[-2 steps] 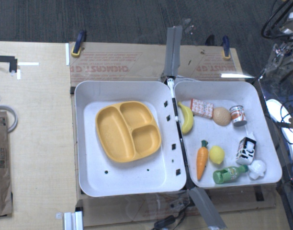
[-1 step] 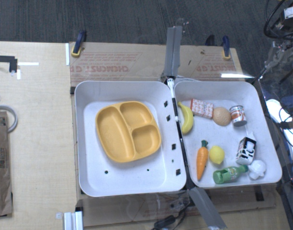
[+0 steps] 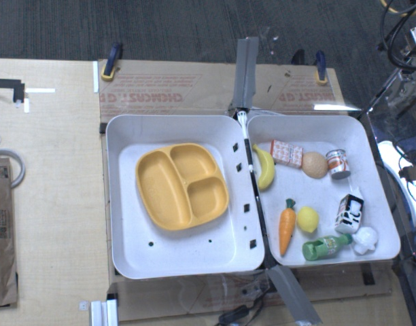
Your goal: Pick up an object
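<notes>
The right bin (image 3: 371, 148) holds several small objects. A banana (image 3: 264, 167) lies against its left wall, beside a red and white packet (image 3: 287, 153). To the right of the packet are a tan egg-shaped object (image 3: 315, 165) and a small can (image 3: 338, 163). Nearer the front lie a carrot (image 3: 286, 226), a lemon (image 3: 307, 219), a black and white carton (image 3: 349, 212), a green bottle (image 3: 326, 246) on its side and a white crumpled object (image 3: 365, 240). The left bin (image 3: 119, 202) holds a yellow divided plate (image 3: 183, 185).
Both bins rest on a cardboard sheet (image 3: 174, 87) held by blue clamps (image 3: 113, 60) at the back. A brown paper bag (image 3: 1, 229) lies at the bench's far left. Cables and metal framing (image 3: 398, 94) stand past the right bin.
</notes>
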`<state>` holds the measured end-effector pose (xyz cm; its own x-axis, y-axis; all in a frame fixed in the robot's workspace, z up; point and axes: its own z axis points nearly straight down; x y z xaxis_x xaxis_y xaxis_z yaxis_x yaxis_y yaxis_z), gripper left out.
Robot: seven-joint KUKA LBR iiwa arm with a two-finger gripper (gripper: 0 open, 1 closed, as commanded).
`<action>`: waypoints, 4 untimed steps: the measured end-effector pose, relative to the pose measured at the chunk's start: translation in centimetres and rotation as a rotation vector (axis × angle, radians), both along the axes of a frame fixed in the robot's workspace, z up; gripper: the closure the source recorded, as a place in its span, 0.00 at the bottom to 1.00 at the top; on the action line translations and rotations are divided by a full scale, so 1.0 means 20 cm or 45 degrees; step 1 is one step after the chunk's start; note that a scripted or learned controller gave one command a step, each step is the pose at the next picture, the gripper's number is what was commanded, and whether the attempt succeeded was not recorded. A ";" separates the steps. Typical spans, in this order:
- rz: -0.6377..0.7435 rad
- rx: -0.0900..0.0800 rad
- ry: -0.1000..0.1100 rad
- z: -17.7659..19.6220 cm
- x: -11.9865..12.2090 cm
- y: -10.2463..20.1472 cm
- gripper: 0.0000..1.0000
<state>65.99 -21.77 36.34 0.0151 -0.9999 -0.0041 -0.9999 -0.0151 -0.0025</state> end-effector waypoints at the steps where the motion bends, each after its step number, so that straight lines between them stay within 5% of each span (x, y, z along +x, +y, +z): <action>1: 0.255 0.000 -0.001 0.03 0.00 0.04 1.00; 2: 0.248 0.005 -0.007 0.07 0.01 0.04 1.00; 3: 0.564 -0.001 -0.003 0.16 0.00 0.22 1.00; 4: 1.075 -0.003 -0.003 0.16 0.00 0.33 1.00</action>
